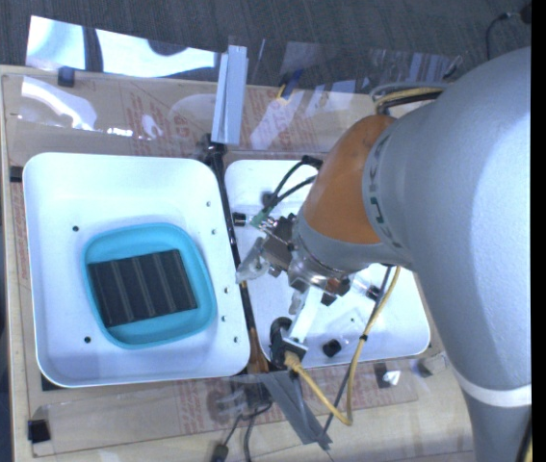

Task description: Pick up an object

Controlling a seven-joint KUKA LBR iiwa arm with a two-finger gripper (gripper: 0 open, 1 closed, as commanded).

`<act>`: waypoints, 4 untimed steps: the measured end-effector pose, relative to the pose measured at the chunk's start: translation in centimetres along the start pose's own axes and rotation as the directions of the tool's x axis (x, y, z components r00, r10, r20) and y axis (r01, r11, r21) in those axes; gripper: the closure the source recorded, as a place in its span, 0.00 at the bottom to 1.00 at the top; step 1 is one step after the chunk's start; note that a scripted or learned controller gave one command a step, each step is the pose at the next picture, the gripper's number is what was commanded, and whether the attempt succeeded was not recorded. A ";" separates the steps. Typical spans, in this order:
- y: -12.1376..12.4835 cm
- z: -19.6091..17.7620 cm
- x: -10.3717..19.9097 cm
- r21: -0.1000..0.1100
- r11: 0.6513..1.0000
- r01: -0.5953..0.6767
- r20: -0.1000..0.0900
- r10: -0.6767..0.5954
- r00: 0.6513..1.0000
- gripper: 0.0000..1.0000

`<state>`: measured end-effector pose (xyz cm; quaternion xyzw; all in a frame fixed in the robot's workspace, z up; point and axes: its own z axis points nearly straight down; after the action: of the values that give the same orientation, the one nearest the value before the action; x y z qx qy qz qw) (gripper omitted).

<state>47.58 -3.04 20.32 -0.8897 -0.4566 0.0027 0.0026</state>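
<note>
A light blue dish (147, 287) with a dark ridged panel inside lies in the left bin (56, 195), towards its front. My gripper (256, 261) hangs low over the left side of the right bin (253, 179), close to the wall between the two bins. The wrist and the orange band (345, 200) cover most of that bin. A small dark object (331, 347) rests on the right bin's floor near its front wall, to the right of the gripper. I see nothing held at the gripper.
An upright grey post (228, 94) stands behind the bins where they meet. Clear plastic sheeting (109, 56) lines the back of the bench. A yellow cable (340, 393) loops over the front rim of the right bin.
</note>
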 end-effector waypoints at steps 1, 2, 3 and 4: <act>2.2 -8.0 -2.9 -0.007 0.970 0.244 -0.001 -0.244 0.970 0.00; 1.6 1.3 -2.2 -0.002 0.798 0.602 0.001 -0.602 0.798 0.00; 5.1 -2.1 -0.2 -0.005 0.928 0.372 0.001 -0.372 0.928 0.00; 7.2 -10.5 2.2 -0.009 0.678 0.735 0.005 -0.735 0.678 0.00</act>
<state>54.79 -5.49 30.77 -0.6317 -0.7752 -0.0008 -0.0013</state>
